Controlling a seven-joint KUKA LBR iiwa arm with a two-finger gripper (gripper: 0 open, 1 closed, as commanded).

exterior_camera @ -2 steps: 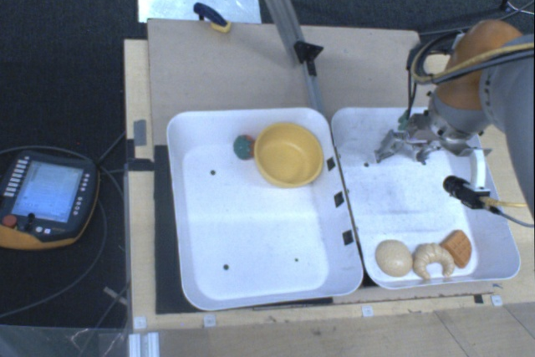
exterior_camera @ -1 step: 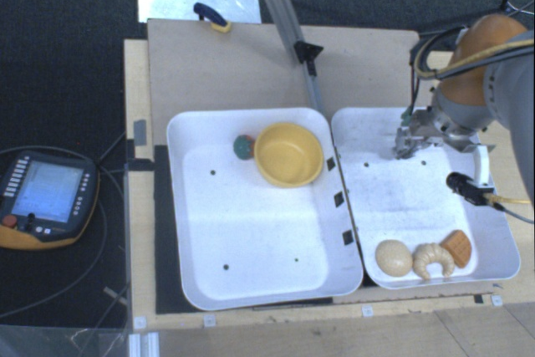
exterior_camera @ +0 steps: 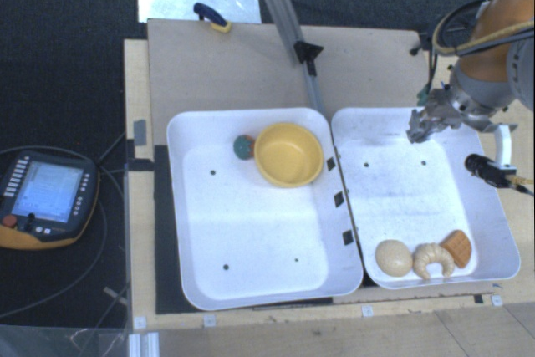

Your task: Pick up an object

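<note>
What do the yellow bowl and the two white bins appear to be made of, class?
Yellow bowl: probably plastic; even colour, smooth matte surface. Left bin and right bin: likely moulded plastic; rounded corners, soft sheen, thin raised rims.

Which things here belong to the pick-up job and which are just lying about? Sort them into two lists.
For the job:
tool, over the right bin
round bun, croissant and waffle-like piece in that bin
yellow bowl and small green ball in the left bin

Lying about:
control pendant
blue-and-yellow clamp

Soft, even light (slightly blurry), faint shadows.
</note>
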